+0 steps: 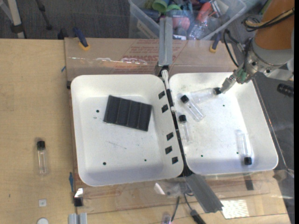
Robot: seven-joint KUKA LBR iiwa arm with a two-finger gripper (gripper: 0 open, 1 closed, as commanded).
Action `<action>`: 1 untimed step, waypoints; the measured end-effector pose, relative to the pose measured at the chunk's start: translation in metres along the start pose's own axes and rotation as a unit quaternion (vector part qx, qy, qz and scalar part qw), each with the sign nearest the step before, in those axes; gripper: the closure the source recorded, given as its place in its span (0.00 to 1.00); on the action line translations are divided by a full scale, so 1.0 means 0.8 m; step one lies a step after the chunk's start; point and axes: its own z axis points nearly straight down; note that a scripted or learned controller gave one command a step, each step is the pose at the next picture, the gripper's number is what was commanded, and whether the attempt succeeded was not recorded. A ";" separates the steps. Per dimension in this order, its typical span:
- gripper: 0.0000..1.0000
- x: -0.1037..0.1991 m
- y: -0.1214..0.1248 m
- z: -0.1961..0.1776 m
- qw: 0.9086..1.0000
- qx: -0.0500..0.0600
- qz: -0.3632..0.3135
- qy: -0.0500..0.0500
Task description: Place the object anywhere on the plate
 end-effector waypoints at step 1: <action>1.00 0.020 -0.072 -0.072 0.939 0.002 0.344 0.000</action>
